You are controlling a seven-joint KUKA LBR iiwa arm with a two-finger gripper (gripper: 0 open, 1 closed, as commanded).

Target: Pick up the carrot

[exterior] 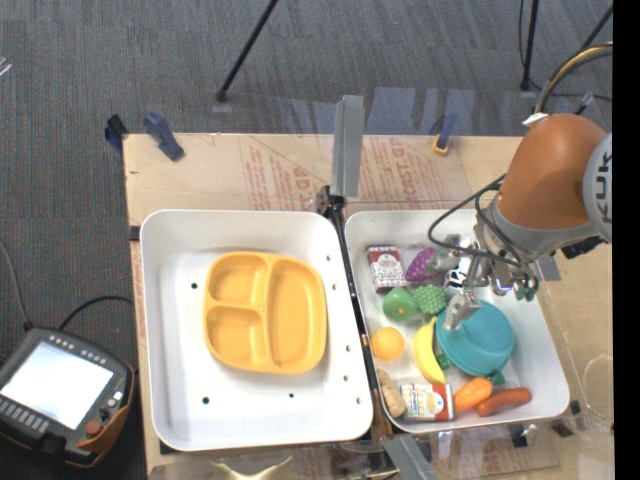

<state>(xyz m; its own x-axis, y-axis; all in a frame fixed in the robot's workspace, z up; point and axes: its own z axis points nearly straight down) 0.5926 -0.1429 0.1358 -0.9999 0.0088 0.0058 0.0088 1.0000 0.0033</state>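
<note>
My gripper [462,306] hovers open and empty above the teal bowl [480,336] — the carrot [473,394] lies untouched near the right bin's [553,363] front edge — grasp not begun.

bench [230,173] | left bin [170,268] | right bin [540,353] | side by side

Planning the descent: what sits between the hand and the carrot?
In the camera view, the teal bowl lies between the hand and the carrot, its near rim right beside the carrot.
</note>
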